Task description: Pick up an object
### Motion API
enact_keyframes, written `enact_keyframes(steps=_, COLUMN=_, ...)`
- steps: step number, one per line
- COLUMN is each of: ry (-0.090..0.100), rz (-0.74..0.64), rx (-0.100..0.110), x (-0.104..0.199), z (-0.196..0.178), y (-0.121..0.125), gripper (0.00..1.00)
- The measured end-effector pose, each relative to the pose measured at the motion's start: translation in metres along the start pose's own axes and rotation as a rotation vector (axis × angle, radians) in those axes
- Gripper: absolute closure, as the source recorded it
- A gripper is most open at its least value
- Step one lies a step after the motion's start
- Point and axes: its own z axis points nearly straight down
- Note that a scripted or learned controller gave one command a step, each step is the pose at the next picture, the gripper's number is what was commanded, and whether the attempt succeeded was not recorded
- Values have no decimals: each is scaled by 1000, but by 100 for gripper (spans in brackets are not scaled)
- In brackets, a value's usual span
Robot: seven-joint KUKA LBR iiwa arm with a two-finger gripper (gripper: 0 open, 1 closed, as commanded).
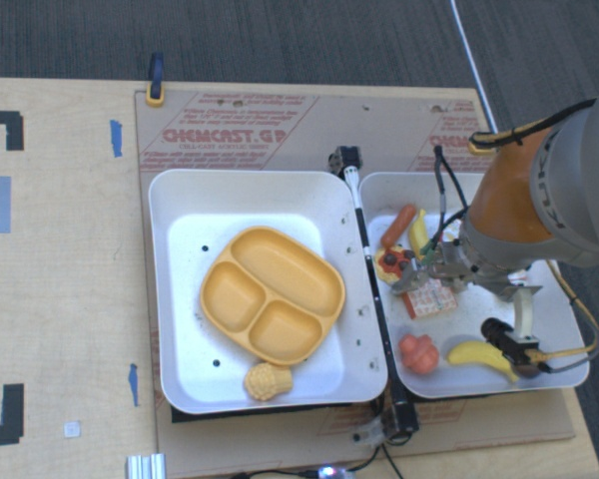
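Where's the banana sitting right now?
The banana lies in the right bin, near its front edge, just right of the round red fruit and below the arm's hand.

Right bin crowded, left bin roomier.
Right bin [571,371]: arm [524,208] covers its upper right; carrot [399,226], small box [431,300], tomato [418,353], banana [484,355] crowd the floor. Left bin [170,267]: tray [272,293] fills centre, corn [267,380] sits lower centre; floor open along frame-left and top edges.
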Motion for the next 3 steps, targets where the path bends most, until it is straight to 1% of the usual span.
enact_keyframes(steps=1, ry=-1, rz=-1, rx=-2, x=0, z=-10, y=1, gripper=100)
enact_keyframes(steps=2, ry=2, rz=-3, rx=0, x=96, z=-100, y=70, gripper=100)
enact_keyframes(steps=3, ry=2, rz=-2, rx=5, x=131, z=-123, y=7, gripper=100)
